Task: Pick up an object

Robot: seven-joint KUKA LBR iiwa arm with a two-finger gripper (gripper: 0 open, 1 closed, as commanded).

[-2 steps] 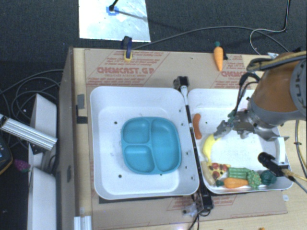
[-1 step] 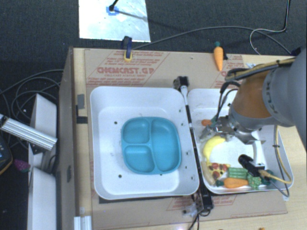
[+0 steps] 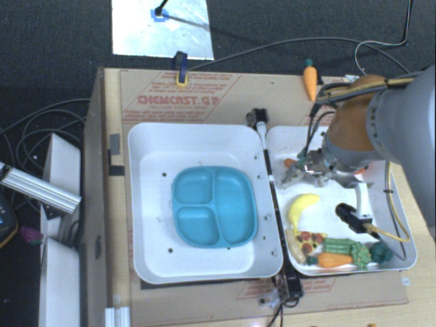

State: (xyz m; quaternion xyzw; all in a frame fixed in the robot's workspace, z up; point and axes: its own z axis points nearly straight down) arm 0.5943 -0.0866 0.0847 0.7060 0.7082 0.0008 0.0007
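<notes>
Banana looks like your easiest grab imo. It's lying roughly mid-way in the right bin, curved, w/ bare white floor around most of it. Gripper sits low over that bin just at the banana's 12 o'clock, close but not on it. Can't tell from this angle if the pincer's apart or together, too much wrist hardware in the way. Prob a light plastic toy, stiff and smooth, so it'll likely squirt out if you pinch the tapered ends. Go across the fat middle, square to the curve. Other toys are bunched along the bin's 6 o'clock wall: pizza slice, carrot, green veg. They're packed close, so harder to isolate. Left bin at 9 o'clock holds a blue divided plate, flat and wide, bad pick. Spare carrot lies outside the bins at 12 o'clock
</notes>
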